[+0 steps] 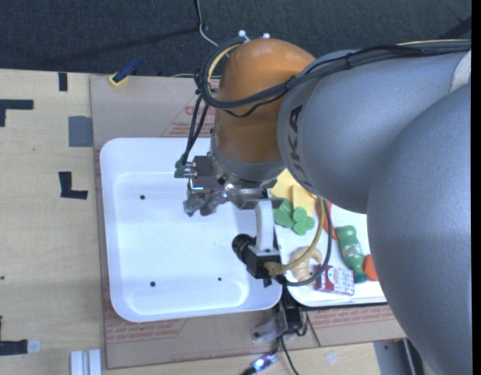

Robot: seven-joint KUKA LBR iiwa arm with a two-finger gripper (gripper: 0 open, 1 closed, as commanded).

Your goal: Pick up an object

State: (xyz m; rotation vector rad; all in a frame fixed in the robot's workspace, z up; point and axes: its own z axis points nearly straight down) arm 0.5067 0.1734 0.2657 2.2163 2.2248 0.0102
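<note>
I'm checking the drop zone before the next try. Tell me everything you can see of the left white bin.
The left white bin is a shallow tray of smooth, plastic-looking material with rounded corners and a raised rim. Four small dark dots mark its floor. It lies flat on brown cardboard, beside the other bin at its right edge. The arm's wrist and gripper hang over its upper right part.

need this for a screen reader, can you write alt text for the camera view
A grey arm with an orange band reaches from the right over the left white bin, its gripper low above the floor. The right bin holds a green toy and a green bottle.
</note>
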